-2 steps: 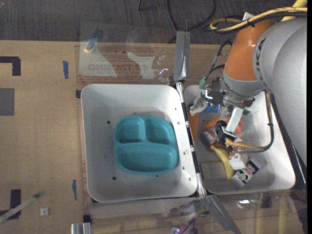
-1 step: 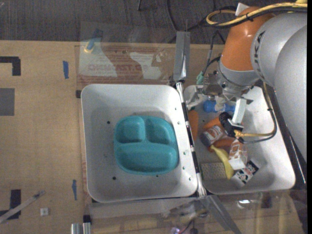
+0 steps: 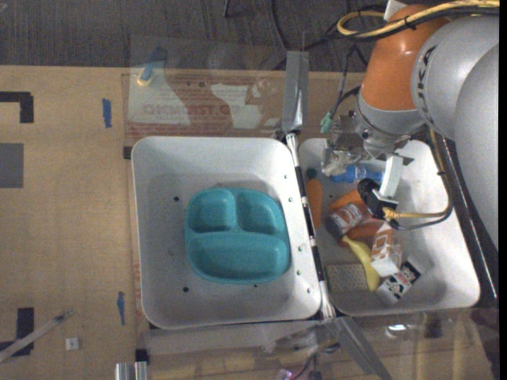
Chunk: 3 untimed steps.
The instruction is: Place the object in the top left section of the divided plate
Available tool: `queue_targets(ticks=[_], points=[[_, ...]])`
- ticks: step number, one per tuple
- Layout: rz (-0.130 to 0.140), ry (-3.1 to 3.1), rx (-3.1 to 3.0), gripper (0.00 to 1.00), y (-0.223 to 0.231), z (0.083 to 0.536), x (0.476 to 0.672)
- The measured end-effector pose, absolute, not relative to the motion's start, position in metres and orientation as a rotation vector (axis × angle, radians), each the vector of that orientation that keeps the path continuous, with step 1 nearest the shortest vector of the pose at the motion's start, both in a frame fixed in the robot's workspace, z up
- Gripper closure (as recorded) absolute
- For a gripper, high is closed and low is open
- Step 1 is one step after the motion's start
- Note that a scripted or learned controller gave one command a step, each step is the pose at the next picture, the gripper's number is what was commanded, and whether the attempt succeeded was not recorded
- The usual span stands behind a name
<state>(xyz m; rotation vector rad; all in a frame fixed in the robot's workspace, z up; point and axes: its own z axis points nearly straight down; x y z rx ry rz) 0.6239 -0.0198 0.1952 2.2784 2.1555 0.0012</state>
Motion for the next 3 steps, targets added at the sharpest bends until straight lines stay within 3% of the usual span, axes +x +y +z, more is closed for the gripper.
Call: queue_targets(ticks=[1, 2, 3], points=[[-0.002, 2.185, 2.259, 1.0, -0.014, 0.184, 0.511], [-0.002, 2.17, 2.275, 1.0, -0.033, 0.184, 0.506], [-0.002, 1.861, 2.531, 1.0, -0.027, 0.235, 0.48]])
